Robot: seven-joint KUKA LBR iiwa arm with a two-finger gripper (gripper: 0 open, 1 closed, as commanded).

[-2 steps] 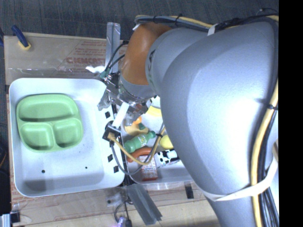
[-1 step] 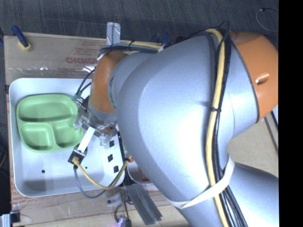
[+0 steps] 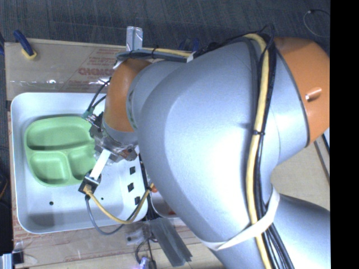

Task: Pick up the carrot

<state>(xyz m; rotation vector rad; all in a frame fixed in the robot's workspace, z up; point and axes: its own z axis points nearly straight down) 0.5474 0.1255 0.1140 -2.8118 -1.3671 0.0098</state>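
Observation:
My gripper (image 3: 107,149) hangs low over the left bin (image 3: 18,167), at the right edge of a green divided tray (image 3: 56,147). The orange band (image 3: 119,97) above the wrist sits just behind it. The arm's grey body covers the right half of the view and hides what lies beneath. A small orange patch (image 3: 152,190) peeks out at the arm's lower edge, between the two bins. I cannot tell whether it is the carrot.
The green tray has one long compartment at the back and two smaller ones in front. Bare white floor of the left bin shows in front of the tray. A cardboard sheet (image 3: 84,66) lies behind the bin, with a blue clamp (image 3: 25,43) at its left corner.

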